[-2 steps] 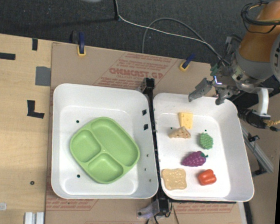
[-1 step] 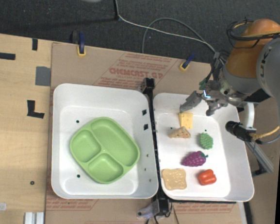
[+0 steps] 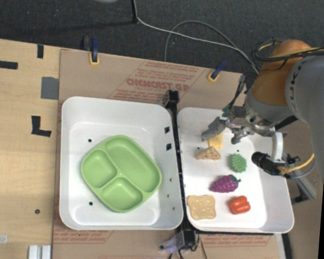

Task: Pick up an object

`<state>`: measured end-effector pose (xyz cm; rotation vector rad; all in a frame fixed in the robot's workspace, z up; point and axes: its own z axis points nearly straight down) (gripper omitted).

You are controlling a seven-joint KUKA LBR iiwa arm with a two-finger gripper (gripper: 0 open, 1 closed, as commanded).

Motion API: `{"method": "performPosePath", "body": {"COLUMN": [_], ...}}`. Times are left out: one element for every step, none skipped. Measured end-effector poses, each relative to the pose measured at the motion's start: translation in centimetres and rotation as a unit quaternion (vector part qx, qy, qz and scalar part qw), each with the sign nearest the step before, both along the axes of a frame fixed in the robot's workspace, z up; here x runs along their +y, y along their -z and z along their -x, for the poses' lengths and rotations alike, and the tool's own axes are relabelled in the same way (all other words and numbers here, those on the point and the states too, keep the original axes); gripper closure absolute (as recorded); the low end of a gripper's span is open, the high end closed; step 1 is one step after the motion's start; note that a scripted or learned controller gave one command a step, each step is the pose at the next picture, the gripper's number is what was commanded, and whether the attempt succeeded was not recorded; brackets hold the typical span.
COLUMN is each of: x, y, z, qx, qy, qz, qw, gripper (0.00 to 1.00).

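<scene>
The right bin [image 3: 275, 220] holds several toy foods: a yellow cheese wedge [image 3: 216, 142], a tan cracker piece [image 3: 208, 154], a small green fruit [image 3: 238, 162], purple grapes [image 3: 225, 184], a toast slice [image 3: 201, 207] and a red pepper [image 3: 239, 204]. My gripper [image 3: 225, 133] hangs over the back of this bin, just above the cheese wedge. Its two grey fingers [image 3: 213, 129] are spread apart, open, with nothing held between them. The cheese wedge lies partly under the left finger.
A green divided plate [image 3: 121, 173] lies in the left bin [image 3: 73, 118]. The bins' shared wall [image 3: 176, 155] runs just left of the foods. Cables arc behind the bins, and two clamps [image 3: 93, 55] hold the cardboard's back edge.
</scene>
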<state>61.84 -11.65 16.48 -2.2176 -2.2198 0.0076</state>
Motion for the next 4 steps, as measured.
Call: {"method": "performPosePath", "body": {"x": [0.1, 0.2, 0.2, 0.3], "y": [4.4, 3.2, -1.0, -6.3], "z": [-0.3, -0.4, -0.5, -0.6], "qx": [-0.001, -0.002, -0.004, -0.005], "qy": [0.000, -0.001, 0.000, 0.000], "qz": [0.0000, -0.0002, -0.0003, 0.0000], "qw": [1.0000, 1.0000, 1.0000, 1.0000], "gripper": [0.00, 1.00, 1.00, 1.00]}}
